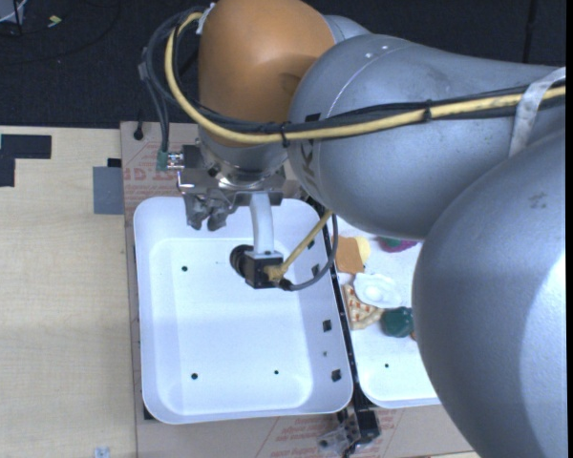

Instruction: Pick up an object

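A grey robot arm (439,160) with an orange band (258,51) above its wrist reaches in from 3 o'clock over two shallow white bins set side by side on a pale worktop (48,303). Its claw (206,223) hangs over the left bin (220,351), near that bin's 12 o'clock rim and a little toward 11 o'clock. Nothing is seen in its grip, and from this slanted overhead angle one cannot tell whether it is spread or pressed together. The things available for picking lie in the right bin (392,380), at about 3 o'clock from the claw and well apart from it, clustered along that bin's 9 o'clock wall and partly covered by the arm. An orange-and-yellow item (351,253) sits at the cluster's 12 o'clock end, with a white item (374,289) just below it. A tan checked piece (360,313) lies toward 7 o'clock of the white one and a dark green item (396,324) toward 5 o'clock. A sliver of something purple (397,246) peeks out from under the arm. On the worktop toward 10 o'clock from the left bin are a black stepped shape (19,156) and a grey square (107,189).
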